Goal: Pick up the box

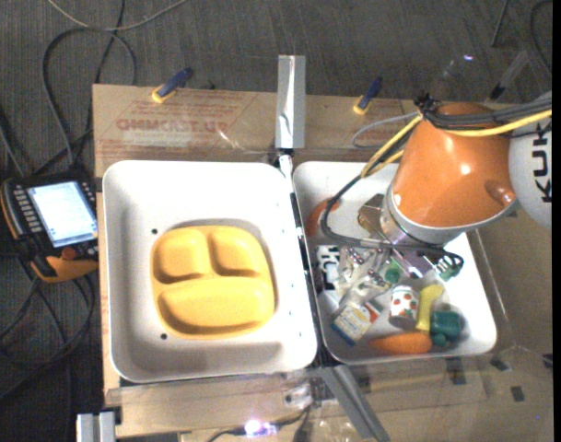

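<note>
Several toys (404,307) crowding box (351,321), carrot (400,343) beside

The arm (464,173), orange band uppermost, reaches in from the right, gripper (368,270) pointing straight down

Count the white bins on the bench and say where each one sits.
2. The left bin holds a yellow divided tray. The right bin sits beside it, cluttered with small items under the arm; the arm may hide more items.

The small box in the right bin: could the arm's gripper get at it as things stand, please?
Probably yes: the small box lies on top near the front of the right bin, with the gripper just above, though toys crowd it.
</note>
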{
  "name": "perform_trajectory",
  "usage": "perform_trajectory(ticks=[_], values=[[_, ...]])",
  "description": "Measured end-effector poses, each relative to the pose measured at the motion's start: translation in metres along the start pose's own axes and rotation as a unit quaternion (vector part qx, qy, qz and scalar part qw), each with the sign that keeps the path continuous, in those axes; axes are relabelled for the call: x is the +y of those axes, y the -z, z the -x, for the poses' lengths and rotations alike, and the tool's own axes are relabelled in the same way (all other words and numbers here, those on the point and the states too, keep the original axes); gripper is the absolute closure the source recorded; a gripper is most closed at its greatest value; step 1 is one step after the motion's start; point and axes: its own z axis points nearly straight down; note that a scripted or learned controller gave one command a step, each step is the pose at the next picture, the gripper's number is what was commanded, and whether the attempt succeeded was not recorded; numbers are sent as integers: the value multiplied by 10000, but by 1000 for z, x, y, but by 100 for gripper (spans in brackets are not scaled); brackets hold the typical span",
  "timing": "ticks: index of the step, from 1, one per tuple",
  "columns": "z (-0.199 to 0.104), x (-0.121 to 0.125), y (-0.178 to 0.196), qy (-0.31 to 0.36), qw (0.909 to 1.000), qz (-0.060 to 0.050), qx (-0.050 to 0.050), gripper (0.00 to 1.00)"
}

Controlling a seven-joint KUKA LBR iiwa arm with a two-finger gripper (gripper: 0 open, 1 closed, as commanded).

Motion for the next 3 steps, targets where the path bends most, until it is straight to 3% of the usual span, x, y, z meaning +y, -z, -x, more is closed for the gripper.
perform_trajectory(ticks=[1, 2, 3], values=[[-16, -19, -21, -1988, 9800, 1, -3, 100], [-12, -29, -3, -1800, 9837, -7, -5, 100], [-6, 2, 12, -1769, 9842, -1, -7, 100]])
